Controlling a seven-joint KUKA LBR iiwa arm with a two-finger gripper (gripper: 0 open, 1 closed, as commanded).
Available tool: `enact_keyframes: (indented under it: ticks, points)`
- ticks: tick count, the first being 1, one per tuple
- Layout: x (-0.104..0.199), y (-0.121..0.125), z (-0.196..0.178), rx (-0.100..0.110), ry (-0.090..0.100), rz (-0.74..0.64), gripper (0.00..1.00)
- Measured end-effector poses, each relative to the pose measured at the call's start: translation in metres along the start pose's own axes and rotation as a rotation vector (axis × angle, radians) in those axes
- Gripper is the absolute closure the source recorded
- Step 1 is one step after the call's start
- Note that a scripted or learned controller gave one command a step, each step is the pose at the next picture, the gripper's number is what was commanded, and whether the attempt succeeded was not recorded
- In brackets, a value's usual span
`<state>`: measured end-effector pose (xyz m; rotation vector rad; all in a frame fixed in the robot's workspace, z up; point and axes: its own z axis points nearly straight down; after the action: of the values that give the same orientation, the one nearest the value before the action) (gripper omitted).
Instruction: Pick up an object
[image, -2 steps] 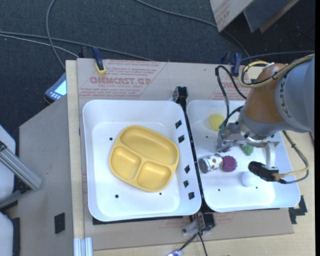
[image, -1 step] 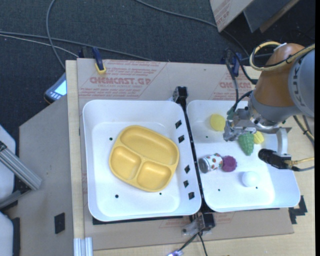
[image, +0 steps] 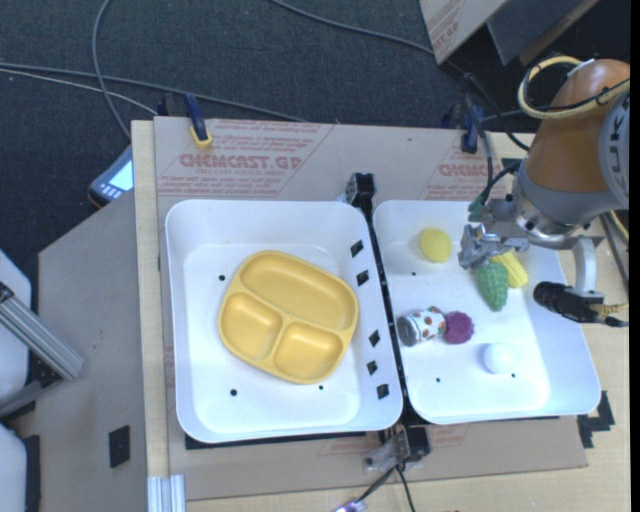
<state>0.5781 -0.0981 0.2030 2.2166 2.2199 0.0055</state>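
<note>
So the gripper (image: 484, 250) sits low over the back edge of the right bin (image: 560, 385), right on top of the green toy (image: 493, 284) and the yellow piece (image: 514, 268) beside it. Honestly can't tell what the claw is doing, too crowded there. Nothing looks lifted, so I'd say the pick isn't done. The yellow ball (image: 435, 244), purple ball (image: 457, 327), little can (image: 421, 326) and white ball (image: 497, 357) all lie loose on the bin floor.

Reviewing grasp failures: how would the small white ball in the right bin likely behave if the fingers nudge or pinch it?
The white ball looks round and smooth, so it would probably roll when nudged. It sits apart from its neighbours on the right bin floor, so little would stop it.
</note>
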Motion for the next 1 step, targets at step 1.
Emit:
enact_keyframes:
  ticks: [1]
  points:
    - [-0.0001, 0.0015, -0.0539, -0.001, 0.000, 0.000, 1.00]
